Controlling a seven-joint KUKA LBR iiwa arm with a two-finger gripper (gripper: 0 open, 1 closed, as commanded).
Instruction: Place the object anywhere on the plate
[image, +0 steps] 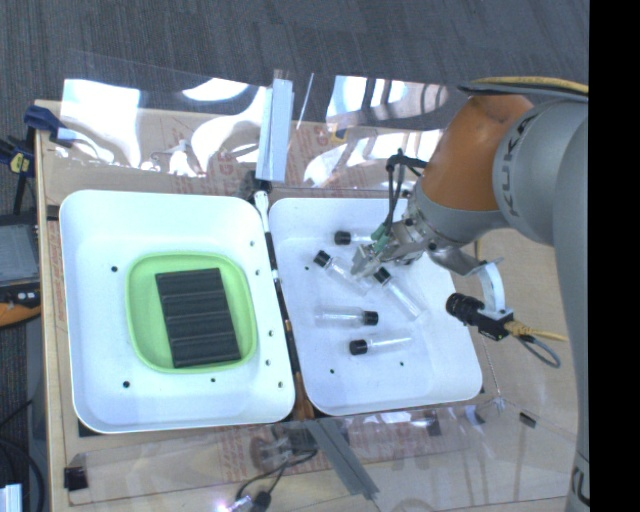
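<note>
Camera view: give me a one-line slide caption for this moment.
Arm's tool low among capped clear tubes in the right bin; green plate holds a dark ribbed block.

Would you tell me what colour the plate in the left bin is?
Light green plate, carrying a dark ribbed block; camera view.

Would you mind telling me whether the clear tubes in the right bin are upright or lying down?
Lying down: the clear black-capped tubes rest lengthwise on the right white bin.

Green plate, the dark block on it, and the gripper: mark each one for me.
Green plate (140, 300): camera view, bare left rim.
Dark ribbed block (198, 317): camera view, middle of its top face.
Gripper (368, 262): camera view, at the fingertips above the right bin's vials.
</note>
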